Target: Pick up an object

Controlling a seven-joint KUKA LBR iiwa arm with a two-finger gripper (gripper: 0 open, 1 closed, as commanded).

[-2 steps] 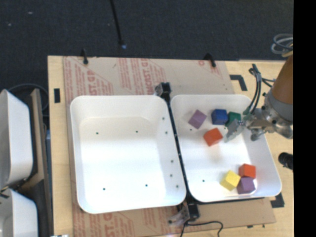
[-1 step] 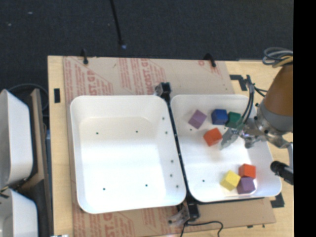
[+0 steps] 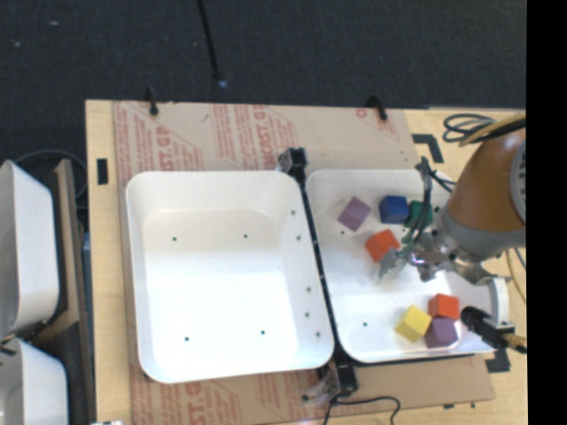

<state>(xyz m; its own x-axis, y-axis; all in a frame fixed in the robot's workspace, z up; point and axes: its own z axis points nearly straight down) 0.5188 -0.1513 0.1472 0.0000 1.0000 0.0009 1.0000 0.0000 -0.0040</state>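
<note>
The right bin (image 3: pixel 354 326) holds several small blocks. A purple block (image 3: pixel 354 212) and a blue block (image 3: pixel 393 208) lie at its far side, with an orange-red block (image 3: pixel 382 244) just below them. Near the front right corner sit a yellow block (image 3: pixel 413 323), a purple block (image 3: pixel 441 331) and an orange block (image 3: pixel 445 306). My gripper (image 3: pixel 407 264) hangs over the middle of this bin, right of the orange-red block, with its fingers spread apart and nothing between them.
The left bin (image 3: pixel 221 273) stands beside the right one, separated by a black divider edge (image 3: pixel 312 237). Both bins rest on a cardboard sheet (image 3: pixel 230 140). Cables (image 3: pixel 465 127) lie at the far right. Another white container (image 3: pixel 27 237) stands at the left edge.
</note>
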